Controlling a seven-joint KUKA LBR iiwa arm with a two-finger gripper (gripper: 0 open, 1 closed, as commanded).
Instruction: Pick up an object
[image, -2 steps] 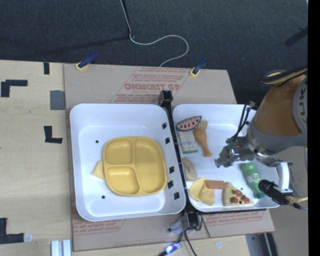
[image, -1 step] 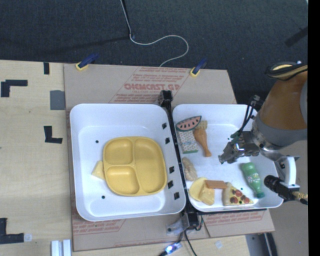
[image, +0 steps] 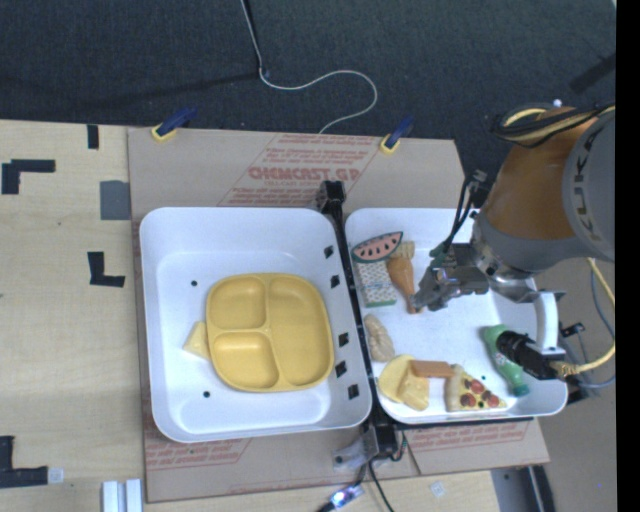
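My gripper (image: 428, 297) hangs over the middle of the right bin (image: 455, 225), just right of an orange carrot-like piece (image: 402, 274). A watermelon slice (image: 377, 247) lies at the bin's upper left, with a speckled green cracker (image: 377, 284) below it. A tan bread piece (image: 379, 338) lies near the divider. Along the front edge sit a yellow cheese wedge (image: 398, 384), an orange sausage-like strip (image: 431, 369) and a pizza slice (image: 471, 392). A green item (image: 503, 358) lies at the right, partly hidden by the arm.
The left bin (image: 165, 250) holds a yellow divided plate (image: 268, 331) with a pale yellow wedge (image: 195, 341) tucked at its left. Both bins sit on cardboard (image: 290, 170). The arm's grey body (image: 545, 215) covers the right bin's far right corner.
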